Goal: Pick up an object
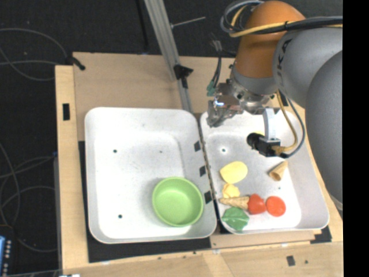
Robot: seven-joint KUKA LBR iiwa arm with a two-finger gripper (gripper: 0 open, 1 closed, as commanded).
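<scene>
Pincer [218, 115] seen at far-left corner of right shallow white bin [308, 180]; finger state cannot be told. Pale yellow rounded plastic piece [233, 171], red tomato-like ball [275, 206], green leafy toy [235, 218] clustered near. Green round plastic bowl [177, 201] placed in left bin [109, 149]

Small food toys: yellow lemon [233, 171], two red tomatoes [266, 205], green leaf [235, 218], cone [278, 169], all lying loose below the jaws.

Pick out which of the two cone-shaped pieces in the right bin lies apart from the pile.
The tan cone near the bin's right side lies alone; the other cone lies among the yellow, red and green pieces.
</scene>
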